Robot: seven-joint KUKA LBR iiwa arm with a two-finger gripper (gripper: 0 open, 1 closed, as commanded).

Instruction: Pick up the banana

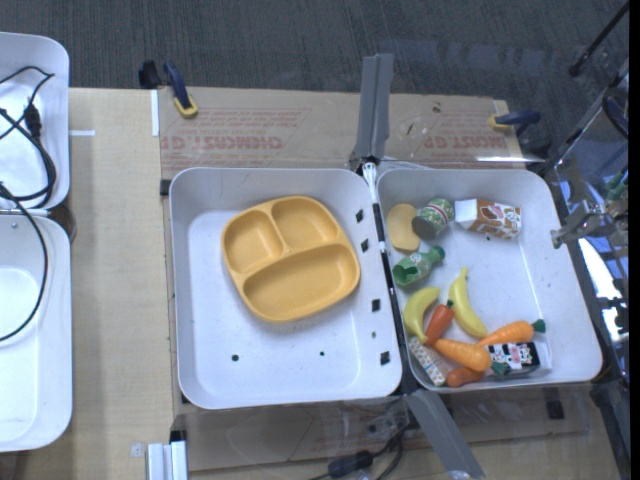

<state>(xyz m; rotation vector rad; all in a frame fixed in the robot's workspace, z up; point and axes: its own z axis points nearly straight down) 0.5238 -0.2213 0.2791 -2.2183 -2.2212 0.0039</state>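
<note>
Among toys, right bin (pixel 570 298), banana (pixel 463 306) beside carrot (pixel 505 335), divided plate (pixel 290 258) left

Plate (pixel 290 258) in L bin (pixel 195 298); banana (pixel 465 306) in R bin (pixel 570 298)

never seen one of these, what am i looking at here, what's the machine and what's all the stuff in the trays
This is one camera fixed above a workbench, looking down at a slant. Two shallow white bins sit side by side. The left bin holds a yellow divided plate. The right bin holds toy food: two bananas, carrots, a green bottle, a small can and little cartons. The metal parts at the right edge look like part of the robot arm, which is meant to pick up a banana. Nothing is visibly held.
</note>
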